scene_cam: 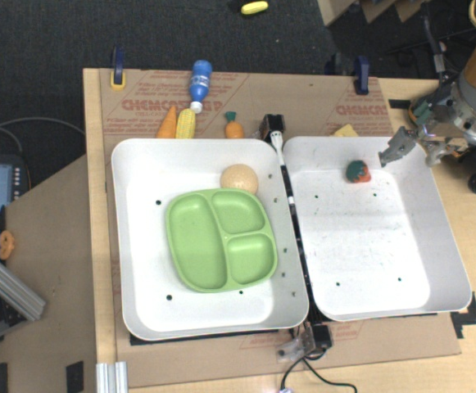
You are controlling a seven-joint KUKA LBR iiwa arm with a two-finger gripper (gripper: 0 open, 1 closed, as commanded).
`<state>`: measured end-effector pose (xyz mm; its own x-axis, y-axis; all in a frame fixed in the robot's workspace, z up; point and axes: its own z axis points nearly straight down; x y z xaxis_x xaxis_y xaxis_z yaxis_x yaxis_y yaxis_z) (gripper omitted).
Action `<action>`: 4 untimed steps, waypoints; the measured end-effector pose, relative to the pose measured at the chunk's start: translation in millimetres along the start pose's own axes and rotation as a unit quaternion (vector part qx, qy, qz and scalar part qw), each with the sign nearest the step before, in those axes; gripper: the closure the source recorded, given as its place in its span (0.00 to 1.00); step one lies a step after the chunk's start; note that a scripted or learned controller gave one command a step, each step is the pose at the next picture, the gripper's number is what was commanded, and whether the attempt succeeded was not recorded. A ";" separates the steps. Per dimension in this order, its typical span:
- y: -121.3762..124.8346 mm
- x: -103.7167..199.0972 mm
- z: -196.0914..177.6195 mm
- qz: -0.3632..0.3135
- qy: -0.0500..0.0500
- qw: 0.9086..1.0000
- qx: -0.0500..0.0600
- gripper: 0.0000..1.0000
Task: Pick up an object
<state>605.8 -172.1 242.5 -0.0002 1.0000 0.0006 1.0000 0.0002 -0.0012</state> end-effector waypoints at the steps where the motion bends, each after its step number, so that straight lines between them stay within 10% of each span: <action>1: 36.1 -14.5 151.5 0.000 0.002 1.000 0.006 0.00; 2: 62.1 11.3 158.3 -0.002 -0.001 1.000 -0.002 0.00; 3: 62.3 9.7 146.0 -0.001 -0.002 1.000 -0.004 1.00; 4: 40.4 18.9 60.5 0.000 -0.001 1.000 -0.005 1.00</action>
<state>646.1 -153.2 181.9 0.0005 1.0000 -0.0020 1.0000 -0.0005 0.0083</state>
